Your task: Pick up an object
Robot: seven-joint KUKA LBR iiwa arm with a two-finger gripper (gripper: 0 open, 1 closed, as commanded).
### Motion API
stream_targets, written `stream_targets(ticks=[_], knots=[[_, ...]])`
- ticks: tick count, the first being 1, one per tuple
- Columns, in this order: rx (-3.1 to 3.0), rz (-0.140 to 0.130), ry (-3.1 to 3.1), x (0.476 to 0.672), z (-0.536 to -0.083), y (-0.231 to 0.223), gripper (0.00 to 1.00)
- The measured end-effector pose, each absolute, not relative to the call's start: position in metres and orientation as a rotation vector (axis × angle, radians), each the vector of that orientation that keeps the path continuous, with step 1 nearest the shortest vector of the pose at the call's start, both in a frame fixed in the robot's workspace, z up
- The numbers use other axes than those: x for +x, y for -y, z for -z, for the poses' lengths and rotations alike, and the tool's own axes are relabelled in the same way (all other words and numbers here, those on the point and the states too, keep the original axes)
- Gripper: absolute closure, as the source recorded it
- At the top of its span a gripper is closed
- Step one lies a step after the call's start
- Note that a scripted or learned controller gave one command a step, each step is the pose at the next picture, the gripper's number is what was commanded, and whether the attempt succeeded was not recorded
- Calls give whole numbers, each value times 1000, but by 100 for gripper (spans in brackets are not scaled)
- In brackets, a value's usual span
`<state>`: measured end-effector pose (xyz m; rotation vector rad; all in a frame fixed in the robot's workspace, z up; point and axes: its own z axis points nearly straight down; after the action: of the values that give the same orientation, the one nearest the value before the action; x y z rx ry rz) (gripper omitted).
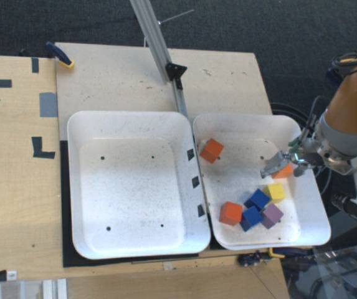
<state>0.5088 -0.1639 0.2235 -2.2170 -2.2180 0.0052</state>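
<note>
A: Left bin (pixel 85 185), nothing to note. Right bin (pixel 315 229) carries the lot. From its left: one orange cube (pixel 212 149) alone near the upper left; a second orange cube (pixel 231 213) at the front; then two blue cubes (pixel 253 208), a purple cube (pixel 271 215) and a yellow cube (pixel 276 192), all packed close.

B: And the claw?

A: The claw (pixel 276 167) sits low at the right side of that bin, arm coming in from the right. A small orange block (pixel 282 172) shows right at its tips, touching or just under them. Whether the fingers are wide, narrow or closed on it, he cannot tell; the metal hides the gap.

B: So the nearest thing?

A: That orange block, directly at the claw. The yellow cube lies just below it, toward the table's front edge.

B: Long axis?

A: None to speak of; cubes, squat all round. Facing cannot be read, mostly covered.

B: Risk?

A: Likely the yellow neighbour crowding one finger.
</note>
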Motion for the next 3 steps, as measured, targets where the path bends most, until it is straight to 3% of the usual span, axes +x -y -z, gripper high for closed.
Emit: stream_targets(ticks=[1,2,3], knots=[[-2218,-2,2223,510,-226,164,0],[-2218,-6,2219,512,-181,167,0],[-2222,-3,2223,502,-129,164,0]])
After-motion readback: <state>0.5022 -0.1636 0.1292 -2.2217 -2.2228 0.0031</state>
